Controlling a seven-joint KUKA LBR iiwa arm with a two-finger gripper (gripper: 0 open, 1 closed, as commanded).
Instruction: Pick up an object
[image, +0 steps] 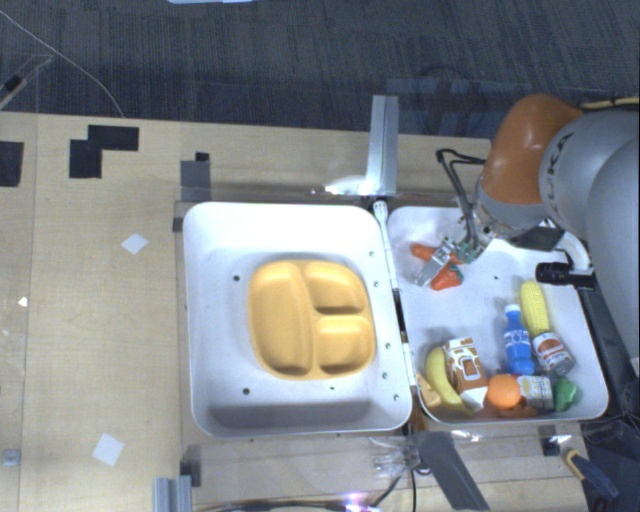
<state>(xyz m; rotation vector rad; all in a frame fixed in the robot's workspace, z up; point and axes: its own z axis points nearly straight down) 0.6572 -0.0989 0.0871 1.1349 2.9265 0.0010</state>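
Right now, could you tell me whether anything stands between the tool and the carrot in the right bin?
Nothing visible does. The tool is directly at the carrot near the top of the right bin. The corn, blue bottle and banana lie lower in the bin, apart from it.

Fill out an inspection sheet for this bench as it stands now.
Surface: light wooden bench with two white bins side by side.
Job's things: right bin holds a carrot, corn cob, blue bottle, banana, small carton, orange and a can.
Clutter: left bin holds a yellow divided tray.
Grippers: claw sits low over the carrot at the right bin's far end.
Cables: black cable loops beside the wrist.
Surroundings: black tape marks on the bench, dark floor beyond.
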